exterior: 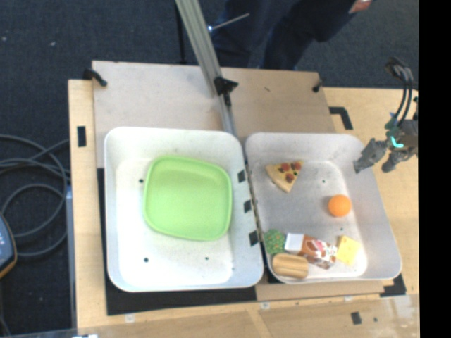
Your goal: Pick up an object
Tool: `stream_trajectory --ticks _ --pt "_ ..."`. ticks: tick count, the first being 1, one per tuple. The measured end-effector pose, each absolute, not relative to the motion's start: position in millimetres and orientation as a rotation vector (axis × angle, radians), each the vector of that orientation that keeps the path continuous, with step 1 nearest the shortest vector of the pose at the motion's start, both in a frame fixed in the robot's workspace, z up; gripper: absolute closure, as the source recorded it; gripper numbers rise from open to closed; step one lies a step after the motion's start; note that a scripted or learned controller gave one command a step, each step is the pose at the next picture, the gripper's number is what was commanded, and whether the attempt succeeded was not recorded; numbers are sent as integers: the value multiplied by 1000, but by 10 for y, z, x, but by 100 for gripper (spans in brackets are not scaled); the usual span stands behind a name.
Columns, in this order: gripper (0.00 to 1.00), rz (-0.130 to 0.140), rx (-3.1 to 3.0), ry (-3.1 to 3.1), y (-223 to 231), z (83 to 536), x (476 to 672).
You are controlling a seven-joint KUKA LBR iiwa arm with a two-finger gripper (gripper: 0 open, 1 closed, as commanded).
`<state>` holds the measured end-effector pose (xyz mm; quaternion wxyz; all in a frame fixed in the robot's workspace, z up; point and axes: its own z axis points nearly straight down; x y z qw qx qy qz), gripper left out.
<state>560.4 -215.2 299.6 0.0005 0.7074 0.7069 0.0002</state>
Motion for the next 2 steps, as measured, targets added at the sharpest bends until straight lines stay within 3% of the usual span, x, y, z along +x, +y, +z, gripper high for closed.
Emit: stream_trajectory --ticks 1,2 --pt "0 1 2222 2220 -2152 2995 5604" --pt "0 -3 2223 2224 -2111 2523 5678"
